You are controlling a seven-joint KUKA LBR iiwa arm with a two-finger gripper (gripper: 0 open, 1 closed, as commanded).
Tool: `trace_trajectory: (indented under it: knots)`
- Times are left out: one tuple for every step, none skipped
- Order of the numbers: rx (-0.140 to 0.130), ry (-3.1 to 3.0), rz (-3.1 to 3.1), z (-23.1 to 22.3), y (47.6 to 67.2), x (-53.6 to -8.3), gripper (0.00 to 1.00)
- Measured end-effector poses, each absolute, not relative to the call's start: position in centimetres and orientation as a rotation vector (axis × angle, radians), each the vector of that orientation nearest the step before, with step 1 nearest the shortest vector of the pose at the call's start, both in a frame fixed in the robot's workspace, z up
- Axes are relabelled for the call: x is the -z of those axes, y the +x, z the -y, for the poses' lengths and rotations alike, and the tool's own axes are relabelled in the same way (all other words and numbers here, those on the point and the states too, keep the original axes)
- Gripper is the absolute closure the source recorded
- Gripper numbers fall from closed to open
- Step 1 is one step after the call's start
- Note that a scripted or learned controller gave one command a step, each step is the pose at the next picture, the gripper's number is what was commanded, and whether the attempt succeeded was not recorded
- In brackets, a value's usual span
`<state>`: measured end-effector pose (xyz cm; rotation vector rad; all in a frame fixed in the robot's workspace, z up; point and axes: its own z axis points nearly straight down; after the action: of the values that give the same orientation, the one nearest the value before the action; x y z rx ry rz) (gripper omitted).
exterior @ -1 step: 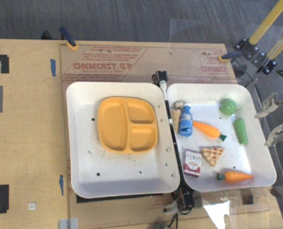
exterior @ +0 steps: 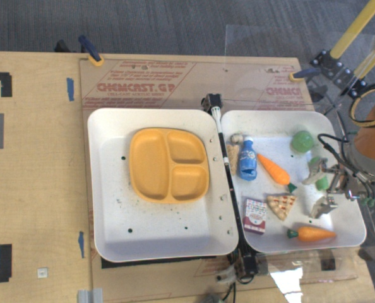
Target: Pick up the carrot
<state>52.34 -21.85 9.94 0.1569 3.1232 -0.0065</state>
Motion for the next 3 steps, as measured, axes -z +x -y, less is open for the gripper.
trace_trajectory:
  knots:
    - [-0.002,0.296,-3.115,17.1,55.9,-14.0,0.0]
    - [0.0,0.614,-3.073,15.0,58.0,-9.7,0.0]
    - [-0.003,1.07,-2.94,12.6,60.3,-8.9,0.0]
